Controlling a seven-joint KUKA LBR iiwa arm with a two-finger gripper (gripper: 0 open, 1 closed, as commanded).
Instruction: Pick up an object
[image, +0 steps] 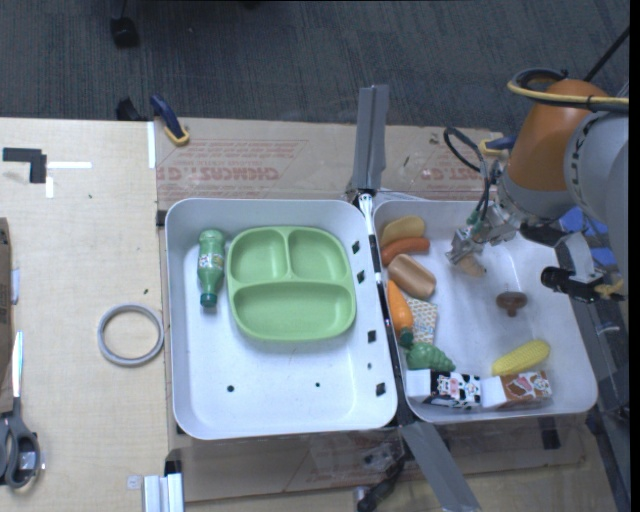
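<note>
One hot dog — just left of gripper.

ok so counting it up: two white bins, one green divided plate, one green bottle. Food toys: one hot dog, one bread roll, one carrot, one corn cob, one brown mushroom. Plus one tape roll and one pair of scissors

Bench with two bins
</note>
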